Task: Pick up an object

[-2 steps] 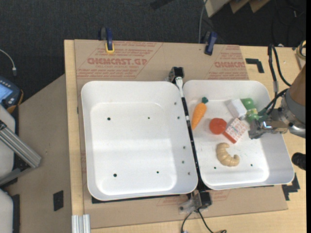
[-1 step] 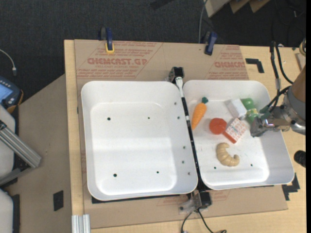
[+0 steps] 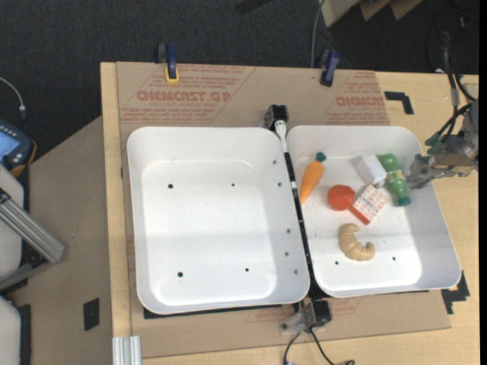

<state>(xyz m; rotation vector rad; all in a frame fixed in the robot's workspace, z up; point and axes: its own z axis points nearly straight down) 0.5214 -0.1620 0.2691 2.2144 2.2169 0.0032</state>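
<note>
At the right bin's (image 3: pixel 434 226) far right rim, the tool (image 3: pixel 423 170) reaches in low from the frame edge, beside the green object (image 3: pixel 394 178). Its arm is cut off. Whether it grips anything cannot be told; the tip is blurred.

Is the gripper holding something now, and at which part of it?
It cannot be told. The gripper sits at the right bin's edge beside the green object.
</note>
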